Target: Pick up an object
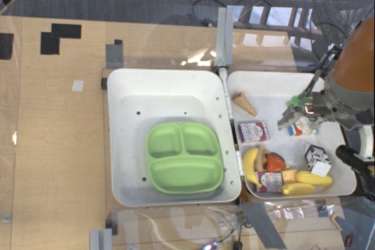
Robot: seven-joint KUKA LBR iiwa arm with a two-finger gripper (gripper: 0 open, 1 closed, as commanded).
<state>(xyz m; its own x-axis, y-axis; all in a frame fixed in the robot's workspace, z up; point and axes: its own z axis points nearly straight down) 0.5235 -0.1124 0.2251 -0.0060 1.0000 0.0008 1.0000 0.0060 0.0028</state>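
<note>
The plate (pixel 184 157) is light green in the white left bin (pixel 126 96). Right of it, the bananas (pixel 304 183) are yellow and the small carton (pixel 252 131) is dark red.

No text can be read. Print is seen on the small maroon packet (pixel 253 132) and the black-and-white carton (pixel 316 157), but it is too small.

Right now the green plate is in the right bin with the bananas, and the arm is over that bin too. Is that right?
Not quite. The camera view shows the green plate in the left bin, by itself. The bananas are in the right bin, and the arm is over that bin, as you said.
</note>
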